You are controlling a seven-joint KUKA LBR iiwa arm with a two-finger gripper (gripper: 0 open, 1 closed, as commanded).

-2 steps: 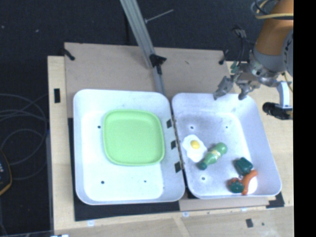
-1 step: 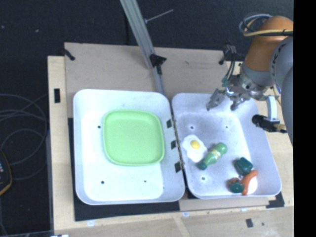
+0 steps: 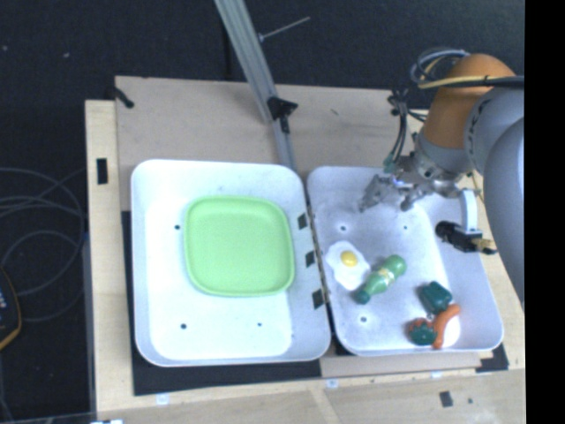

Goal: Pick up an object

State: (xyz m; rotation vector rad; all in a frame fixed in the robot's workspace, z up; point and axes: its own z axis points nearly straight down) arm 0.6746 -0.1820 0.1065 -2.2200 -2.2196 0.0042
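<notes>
In the right bin lie a toy fried egg, a green toy bottle, a dark green block and an orange-and-white carrot-like toy. My gripper hangs over the bin's far part, well above and behind the egg and bottle. Its fingers are spread apart with nothing between them. A light green square plate rests in the left bin.
A grey metal pole slants down from the top to the gap between the bins. The wooden bench surrounds both bins. The arm's grey body stands at the right edge.
</notes>
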